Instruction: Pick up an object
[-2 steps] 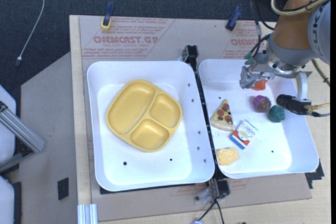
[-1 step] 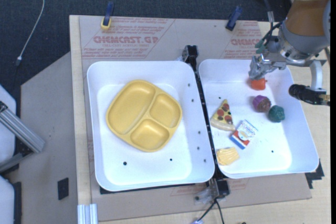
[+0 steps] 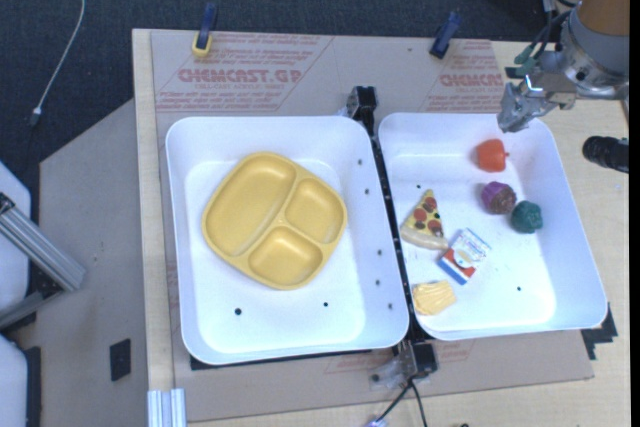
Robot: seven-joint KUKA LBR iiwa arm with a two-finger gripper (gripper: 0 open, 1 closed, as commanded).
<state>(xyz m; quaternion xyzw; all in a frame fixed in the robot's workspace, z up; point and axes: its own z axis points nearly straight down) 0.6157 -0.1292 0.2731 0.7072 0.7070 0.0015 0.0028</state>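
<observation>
Looking down, I see the left bin (image 3: 190, 315) holding a yellow divided plate (image 3: 275, 220) at its centre. In the right bin (image 3: 570, 305), mid-floor, lie a pizza slice (image 3: 425, 219), a small carton (image 3: 464, 255) and a yellow pastry (image 3: 433, 297); near its far right edge sit a red tomato (image 3: 490, 155), purple ball (image 3: 498, 197) and green ball (image 3: 527, 216). My gripper (image 3: 513, 116) hangs over the far rim; whether its fingers are spread I cannot tell.

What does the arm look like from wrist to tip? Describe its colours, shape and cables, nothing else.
The arm enters at the upper right with an orange-tan band over a rounded grey wrist housing. Below it sits a lighter metallic grey collar. Dark cables run along its left side, with a small patch of blue-green where they meet the collar. The gripper is a compact, dull grey metal piece tapering toward the right bin. No markings are readable.
</observation>
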